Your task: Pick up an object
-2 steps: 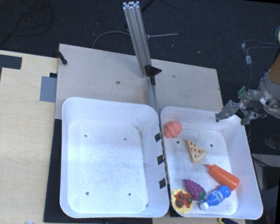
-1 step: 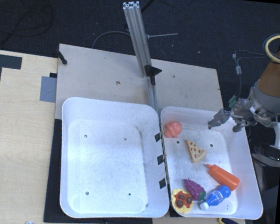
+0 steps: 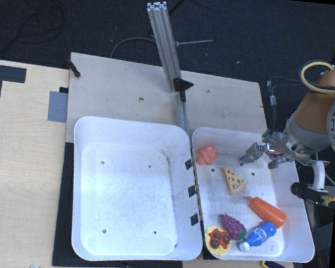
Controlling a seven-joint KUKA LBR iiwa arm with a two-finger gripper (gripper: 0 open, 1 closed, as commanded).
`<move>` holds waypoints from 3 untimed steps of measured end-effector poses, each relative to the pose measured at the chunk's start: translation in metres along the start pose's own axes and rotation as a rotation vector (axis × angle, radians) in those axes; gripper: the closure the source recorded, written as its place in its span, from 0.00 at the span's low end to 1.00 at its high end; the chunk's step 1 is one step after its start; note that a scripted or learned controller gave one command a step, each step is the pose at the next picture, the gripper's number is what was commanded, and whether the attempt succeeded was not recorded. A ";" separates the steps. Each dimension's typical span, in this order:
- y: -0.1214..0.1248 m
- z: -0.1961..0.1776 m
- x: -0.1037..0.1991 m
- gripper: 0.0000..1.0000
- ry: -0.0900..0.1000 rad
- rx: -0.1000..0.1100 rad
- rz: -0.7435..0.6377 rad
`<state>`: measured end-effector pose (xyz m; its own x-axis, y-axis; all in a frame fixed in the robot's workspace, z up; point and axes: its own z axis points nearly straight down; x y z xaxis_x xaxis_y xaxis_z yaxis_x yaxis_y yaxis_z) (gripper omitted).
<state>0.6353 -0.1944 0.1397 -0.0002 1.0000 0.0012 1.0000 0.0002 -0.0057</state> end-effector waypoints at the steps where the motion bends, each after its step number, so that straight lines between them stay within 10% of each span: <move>1: -0.001 0.051 0.001 0.00 0.000 -0.001 0.000; 2: 0.000 0.038 0.000 1.00 -0.002 -0.006 -0.001; 3: 0.011 -0.014 0.002 1.00 -0.002 -0.010 0.000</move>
<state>0.6464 -0.1928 0.1540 -0.0005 1.0000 -0.0011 1.0000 0.0005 0.0041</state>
